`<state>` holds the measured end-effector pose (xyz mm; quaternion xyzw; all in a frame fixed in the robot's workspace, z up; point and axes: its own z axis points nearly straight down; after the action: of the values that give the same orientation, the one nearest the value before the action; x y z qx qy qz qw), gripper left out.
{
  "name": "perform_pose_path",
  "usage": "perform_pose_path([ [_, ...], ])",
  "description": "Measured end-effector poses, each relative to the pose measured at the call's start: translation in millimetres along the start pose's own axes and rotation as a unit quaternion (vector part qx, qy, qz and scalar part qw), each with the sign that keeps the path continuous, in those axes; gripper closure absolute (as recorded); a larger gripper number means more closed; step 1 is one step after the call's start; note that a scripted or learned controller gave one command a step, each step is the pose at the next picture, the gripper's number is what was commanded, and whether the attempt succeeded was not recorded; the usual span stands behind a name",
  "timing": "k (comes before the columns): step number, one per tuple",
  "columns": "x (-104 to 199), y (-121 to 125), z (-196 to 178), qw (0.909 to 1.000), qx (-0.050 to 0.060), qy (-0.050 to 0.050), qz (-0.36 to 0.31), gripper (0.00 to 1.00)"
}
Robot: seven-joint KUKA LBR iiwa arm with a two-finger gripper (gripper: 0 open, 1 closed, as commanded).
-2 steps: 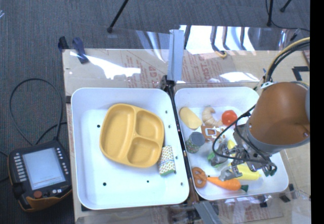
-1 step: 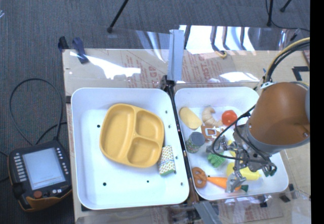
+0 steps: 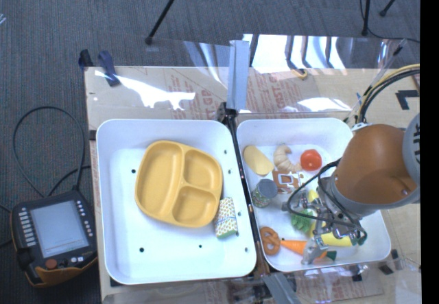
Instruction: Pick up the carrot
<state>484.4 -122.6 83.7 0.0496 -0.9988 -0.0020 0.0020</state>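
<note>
A: Where's the carrot?

B: Carrot [image 3: 295, 246] lies flat near the front edge of the right bin [image 3: 370, 254]. Small, orange, tapered, smooth like moulded plastic, with a bit of green at its thick right end.

A: What's crowding it?

B: Pretzel [image 3: 269, 240] just to its left, brown, looped, about touching the tip. A banana [image 3: 339, 237], yellow and curved, just right of it under the gripper. Some green leafy piece [image 3: 300, 223] right behind it. Further back: a grey round can [image 3: 264, 192], a pale yellow oval like a potato or lemon [image 3: 257, 160], a beige lumpy piece [image 3: 282, 156], a red tomato [image 3: 311, 159], a small orange-and-white box [image 3: 288, 179].

A: Left bin?

B: Left bin [image 3: 116, 254] holds a yellow divided plate [image 3: 180, 183], three compartments, matte plastic. A small patterned pouch [image 3: 226, 217] leans at the plate's front right corner. Well apart from the carrot.

A: Arm?

B: Comes in from the right, orange band [image 3: 374, 165] bulking over the right bin's right half, wrist pointed down. Gripper [image 3: 321, 244] is low over the front of the bin, just right of the carrot's thick end, above the banana. Cables loop round it.

A: Jaws?

B: Can't tell whether they are apart or together, too much clutter. Nothing visibly clamped; carrot sits on the bin floor beside it.
</note>
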Motion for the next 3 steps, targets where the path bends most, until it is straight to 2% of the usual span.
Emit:
perform_pose_path([
  [1, -1.8, 20.7, -2.3, 0.9752, 0.001, -0.005, -0.221, 0.0],
  [2, -4.6, 39.6, -1.8, 0.9163, 0.004, -0.001, -0.4, 0.0],
  [3, 1.1, 29.6, -0.3, 0.9097, 0.0, 0.0, -0.415, 0.0],
])
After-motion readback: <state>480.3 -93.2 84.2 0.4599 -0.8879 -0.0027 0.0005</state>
